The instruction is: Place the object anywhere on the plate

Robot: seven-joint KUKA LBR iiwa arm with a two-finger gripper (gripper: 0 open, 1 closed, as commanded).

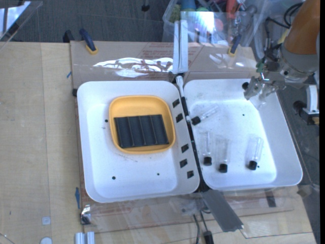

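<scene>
A yellow plate (142,104) with rounded corners rests in the left white bin (96,136). On the plate lies a flat black ridged block (141,131), covering most of its middle. Several clear tubes with black caps lie in the right white bin (284,156): one (204,114) near the divider and three more (222,154) toward the front. My gripper (258,89) hangs over the far right corner of the right bin, apart from the tubes, with nothing seen in it.
Small black clips (184,147) line the divider between the bins. A clear box of mixed items (218,4) stands behind the bins. The grey arm with its orange band (304,24) comes in from the upper right.
</scene>
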